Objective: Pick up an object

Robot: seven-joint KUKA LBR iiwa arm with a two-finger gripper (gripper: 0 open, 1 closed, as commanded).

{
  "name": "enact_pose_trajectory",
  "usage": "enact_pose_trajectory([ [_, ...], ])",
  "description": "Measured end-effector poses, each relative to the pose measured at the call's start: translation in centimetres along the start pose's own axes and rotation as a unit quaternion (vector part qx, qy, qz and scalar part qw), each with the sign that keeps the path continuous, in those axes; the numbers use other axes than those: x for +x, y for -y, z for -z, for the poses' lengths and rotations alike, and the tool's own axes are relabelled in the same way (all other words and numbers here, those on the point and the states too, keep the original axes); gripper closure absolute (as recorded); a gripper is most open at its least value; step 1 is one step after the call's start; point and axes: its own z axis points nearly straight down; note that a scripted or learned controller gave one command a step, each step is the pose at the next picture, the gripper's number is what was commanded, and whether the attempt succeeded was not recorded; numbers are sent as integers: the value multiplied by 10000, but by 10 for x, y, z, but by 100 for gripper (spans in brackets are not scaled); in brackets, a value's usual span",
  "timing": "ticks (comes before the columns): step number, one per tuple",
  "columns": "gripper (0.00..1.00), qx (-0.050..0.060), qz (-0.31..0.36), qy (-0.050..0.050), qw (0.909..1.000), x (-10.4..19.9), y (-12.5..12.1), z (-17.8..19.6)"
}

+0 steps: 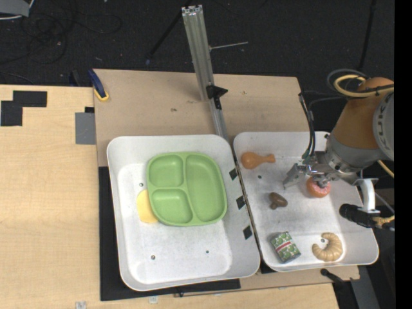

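Note:
The right bin [360, 253] holds several small things. An orange drumstick-shaped toy [257, 160] lies at its far left and a small brown lump [277, 200] near the middle. A green packet [284, 246] and a tan croissant [329, 246] sit along the front. A red and pink round object [318, 187] lies at the right. My gripper [308, 179] hangs low over the bin beside that round object, open, with one finger [291, 176] splayed to the left. Nothing is held between the fingers.
The left bin [174, 262] carries a green divided plate [187, 188] with a yellow piece [145, 208] poking out from under its left edge. A metal post [201, 56] rises behind the bins. Black clips [239, 201] line the seam between the bins.

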Motion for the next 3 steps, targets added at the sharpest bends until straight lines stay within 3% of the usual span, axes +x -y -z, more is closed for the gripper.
enact_pose_trajectory([
  [1,0,-48,-10,13,10000,-1,-2,-23],
  [2,100,-30,-23,12,10000,-2,0,-16],
  [3,100,-36,-30,6,10000,-4,3,27],
])
